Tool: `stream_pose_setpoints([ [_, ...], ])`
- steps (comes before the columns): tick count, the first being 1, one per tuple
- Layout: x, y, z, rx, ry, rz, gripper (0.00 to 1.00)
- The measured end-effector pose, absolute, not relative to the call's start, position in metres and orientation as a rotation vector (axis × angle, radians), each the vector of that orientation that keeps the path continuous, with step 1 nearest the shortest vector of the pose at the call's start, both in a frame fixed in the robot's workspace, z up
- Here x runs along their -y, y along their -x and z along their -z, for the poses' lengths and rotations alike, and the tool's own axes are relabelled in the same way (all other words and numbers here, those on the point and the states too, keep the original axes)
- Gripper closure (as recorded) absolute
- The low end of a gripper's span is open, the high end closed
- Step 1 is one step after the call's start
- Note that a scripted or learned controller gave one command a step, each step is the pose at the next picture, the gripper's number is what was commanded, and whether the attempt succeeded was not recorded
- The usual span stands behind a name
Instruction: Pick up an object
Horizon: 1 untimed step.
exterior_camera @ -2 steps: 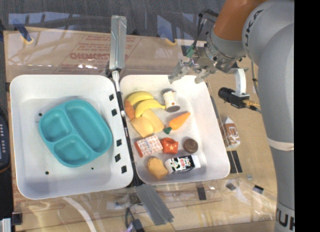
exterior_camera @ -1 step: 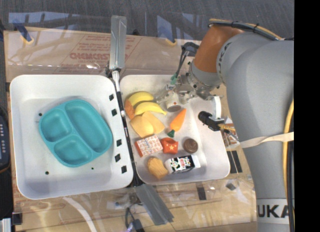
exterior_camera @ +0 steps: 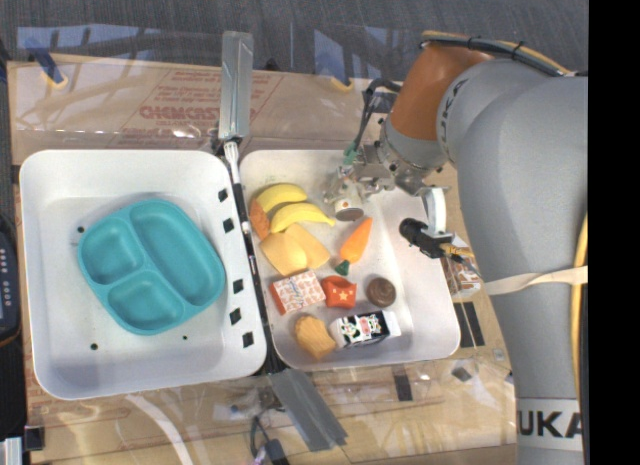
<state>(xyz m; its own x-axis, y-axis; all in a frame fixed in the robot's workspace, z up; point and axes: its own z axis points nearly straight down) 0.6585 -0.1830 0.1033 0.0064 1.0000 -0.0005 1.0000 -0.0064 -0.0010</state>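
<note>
Over the right bin [exterior_camera: 440, 323], the hand [exterior_camera: 345, 185] hangs by the bananas [exterior_camera: 285, 205] and carrot [exterior_camera: 355, 239]; whether it is spread, I cannot tell. Toys lie crowded, so it may nudge neighbours or pinch two together.

Bright, even overhead light fills the scene. The white bins [exterior_camera: 40, 283] look slightly washed out, with soft shadows inside their walls. Detail is mildly blurred throughout.

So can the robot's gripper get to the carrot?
Probably yes. The gripper hangs in the right bin just above the carrot, whose top lies bare; only the bananas crowd its left.
</note>
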Motion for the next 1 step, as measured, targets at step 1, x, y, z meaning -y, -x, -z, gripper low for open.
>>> stream_pose_setpoints([
  [1, 0.1896, -0.6578, -0.0931, 2.330, 2.103, -0.002, 1.00],
])
